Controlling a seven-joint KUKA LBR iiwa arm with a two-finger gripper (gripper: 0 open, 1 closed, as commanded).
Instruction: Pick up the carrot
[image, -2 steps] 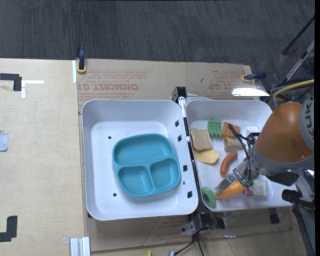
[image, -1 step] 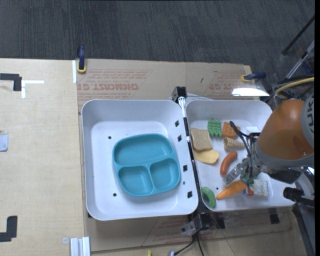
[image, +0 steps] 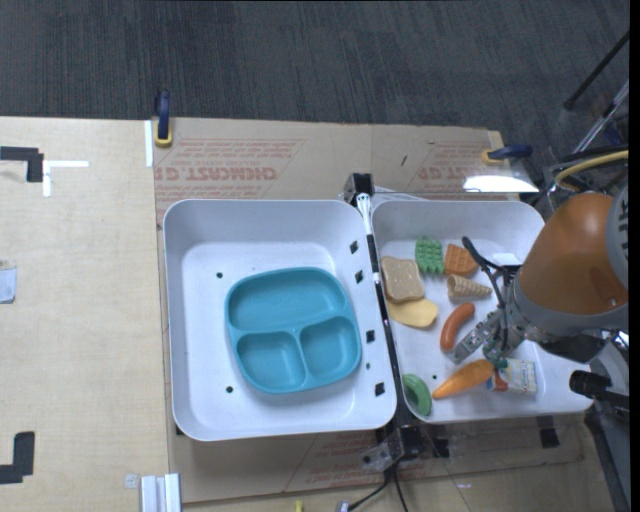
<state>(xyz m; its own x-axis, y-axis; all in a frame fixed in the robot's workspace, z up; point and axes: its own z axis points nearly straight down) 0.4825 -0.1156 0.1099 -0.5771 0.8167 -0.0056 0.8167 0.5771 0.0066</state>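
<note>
Camera view: carrot (image: 462, 380), orange with a green leafy end, lies in the right bin (image: 455, 222) near its front wall. Long axis runs left-right, slightly tilted, green end pointing left toward the left bin (image: 190, 330). Gripper (image: 488, 342) hovers just above its right end; finger state cannot be told.

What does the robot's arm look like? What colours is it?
The arm is fat and rounded, with a big orange band and grey below it. At its tip is a small gripper of dark and silvery metal. Black cables run beside the arm.
</note>
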